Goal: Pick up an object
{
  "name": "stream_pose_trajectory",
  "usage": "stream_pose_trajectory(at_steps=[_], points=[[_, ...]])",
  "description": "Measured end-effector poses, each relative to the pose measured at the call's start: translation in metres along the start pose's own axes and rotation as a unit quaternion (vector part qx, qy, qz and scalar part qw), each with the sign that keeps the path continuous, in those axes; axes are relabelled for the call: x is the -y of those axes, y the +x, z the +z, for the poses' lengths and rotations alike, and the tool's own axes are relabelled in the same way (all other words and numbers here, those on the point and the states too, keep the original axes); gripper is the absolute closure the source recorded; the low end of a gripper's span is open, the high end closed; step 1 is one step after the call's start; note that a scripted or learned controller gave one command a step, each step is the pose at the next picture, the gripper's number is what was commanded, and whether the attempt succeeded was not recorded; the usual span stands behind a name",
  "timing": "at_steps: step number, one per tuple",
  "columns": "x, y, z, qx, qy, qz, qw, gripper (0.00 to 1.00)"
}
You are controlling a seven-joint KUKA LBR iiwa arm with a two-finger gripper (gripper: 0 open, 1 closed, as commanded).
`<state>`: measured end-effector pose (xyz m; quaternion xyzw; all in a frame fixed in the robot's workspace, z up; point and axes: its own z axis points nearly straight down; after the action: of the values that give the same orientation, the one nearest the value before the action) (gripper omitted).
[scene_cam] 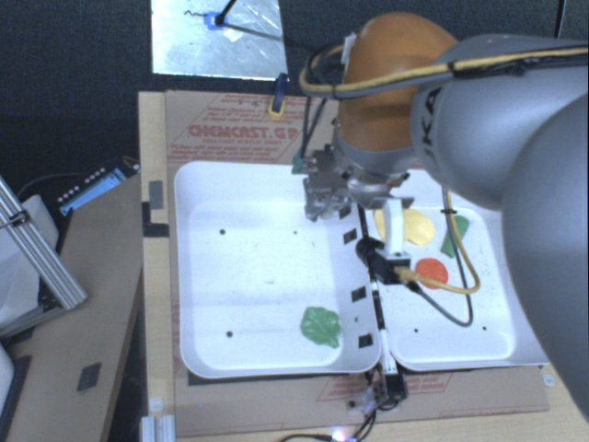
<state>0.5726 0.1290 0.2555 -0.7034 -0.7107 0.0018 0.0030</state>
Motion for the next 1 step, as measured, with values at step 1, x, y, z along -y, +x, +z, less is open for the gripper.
stream_pose_trajectory(at_steps=[1], points=[[0.0001, 0.0961, -0.0247, -0.002, -0.005, -0.002, 1.0000, 1.00]])
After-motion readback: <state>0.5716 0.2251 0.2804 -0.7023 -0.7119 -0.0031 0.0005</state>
